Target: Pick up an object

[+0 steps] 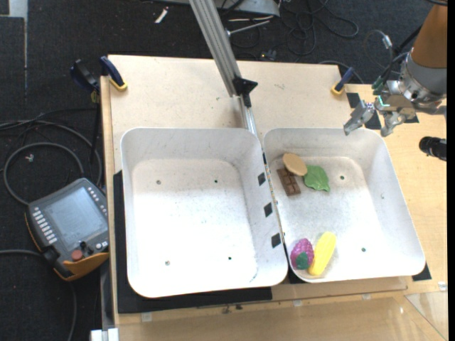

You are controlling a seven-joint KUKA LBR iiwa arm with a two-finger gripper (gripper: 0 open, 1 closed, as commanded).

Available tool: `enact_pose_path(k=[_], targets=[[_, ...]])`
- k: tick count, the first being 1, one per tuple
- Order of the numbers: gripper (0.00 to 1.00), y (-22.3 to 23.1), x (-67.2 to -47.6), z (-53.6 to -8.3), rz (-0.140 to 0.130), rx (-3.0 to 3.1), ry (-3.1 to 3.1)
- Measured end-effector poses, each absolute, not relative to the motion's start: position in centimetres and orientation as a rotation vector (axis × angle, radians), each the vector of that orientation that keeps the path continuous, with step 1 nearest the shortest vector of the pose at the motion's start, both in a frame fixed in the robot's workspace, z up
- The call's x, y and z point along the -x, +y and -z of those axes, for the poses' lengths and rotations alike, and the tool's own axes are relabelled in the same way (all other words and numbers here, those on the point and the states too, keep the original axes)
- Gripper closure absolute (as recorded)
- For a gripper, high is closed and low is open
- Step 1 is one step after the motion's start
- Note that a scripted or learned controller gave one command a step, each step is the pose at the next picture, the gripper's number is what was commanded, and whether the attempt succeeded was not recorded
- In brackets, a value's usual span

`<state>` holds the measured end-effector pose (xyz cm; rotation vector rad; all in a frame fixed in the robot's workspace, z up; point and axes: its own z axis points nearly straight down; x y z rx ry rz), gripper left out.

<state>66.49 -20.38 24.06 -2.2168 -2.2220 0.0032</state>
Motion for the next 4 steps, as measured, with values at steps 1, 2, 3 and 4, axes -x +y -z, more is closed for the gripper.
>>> enact_pose_path(k=[1,2,3,4], targets=[[0.0,-20.4,-66.5,-24.2,-0.002,2.217,-2.224],[0.0,-20.4,-66.2,-17.8,-0.006,2.218,-2.218],[0.0,-20.8,-66.8,-13.2,-0.004,2.217,-2.223],[0.0,-20.6,-66.7,-9.3,-0.003,2.217,-2.224]])
